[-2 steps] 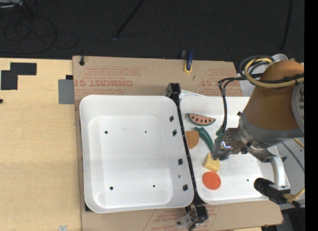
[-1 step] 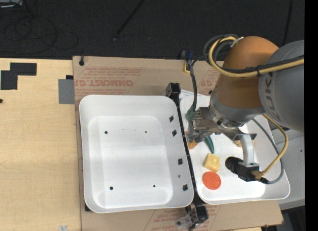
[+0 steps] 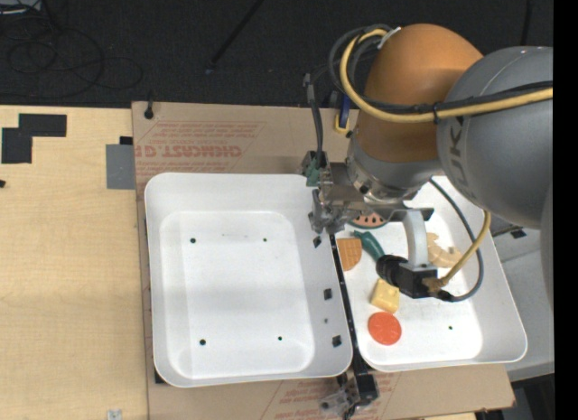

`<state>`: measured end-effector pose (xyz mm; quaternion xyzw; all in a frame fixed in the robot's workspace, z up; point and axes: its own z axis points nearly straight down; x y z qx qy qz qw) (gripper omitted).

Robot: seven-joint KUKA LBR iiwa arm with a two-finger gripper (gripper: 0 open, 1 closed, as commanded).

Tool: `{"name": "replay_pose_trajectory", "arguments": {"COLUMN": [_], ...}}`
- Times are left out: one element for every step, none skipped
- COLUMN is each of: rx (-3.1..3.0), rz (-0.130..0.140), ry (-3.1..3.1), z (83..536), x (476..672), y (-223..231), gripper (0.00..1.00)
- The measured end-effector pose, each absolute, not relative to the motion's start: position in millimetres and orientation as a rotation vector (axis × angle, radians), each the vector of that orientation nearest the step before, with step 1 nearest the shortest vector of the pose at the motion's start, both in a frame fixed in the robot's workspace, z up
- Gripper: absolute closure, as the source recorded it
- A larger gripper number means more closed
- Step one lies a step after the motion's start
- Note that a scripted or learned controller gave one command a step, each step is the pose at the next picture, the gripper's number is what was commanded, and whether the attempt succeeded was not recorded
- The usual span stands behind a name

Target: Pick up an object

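White plastic – the left bin [image 3: 172,228] offered open floor. The gripper [image 3: 336,215] hung over the right bin's [image 3: 488,337] left rim; an orange disc [image 3: 385,328] lay near its front-left corner, apart.

Grey arm [image 3: 501,129], orange wrist band, looping yellow and black cables.

Both bins look like smooth white plastic w/ a soft sheen: left bin [image 3: 172,228], right bin [image 3: 488,337]. Bench [image 3: 63,228] is pale wood-look board, matt. Cardboard sheet [image 3: 208,138] under the bins, matt brown, printed red. Arm shell [image 3: 506,129] is smooth grey, semi-gloss; orange band [image 3: 420,70] glossy. Below the gripper [image 3: 348,201]: orange disc [image 3: 386,328] matt, smooth; yellow wedge [image 3: 386,296] dull, waxy-looking. Cables [image 3: 397,116] look rubber-coated, yellow.
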<state>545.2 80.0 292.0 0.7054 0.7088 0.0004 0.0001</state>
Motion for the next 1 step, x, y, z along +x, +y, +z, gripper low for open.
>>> {"name": "replay_pose_trajectory", "arguments": {"rx": [2.216], "rz": [0.004], "ry": [2.229], "z": [351.4], "x": [507.7], "y": [122.7], "gripper": [1.0]}}
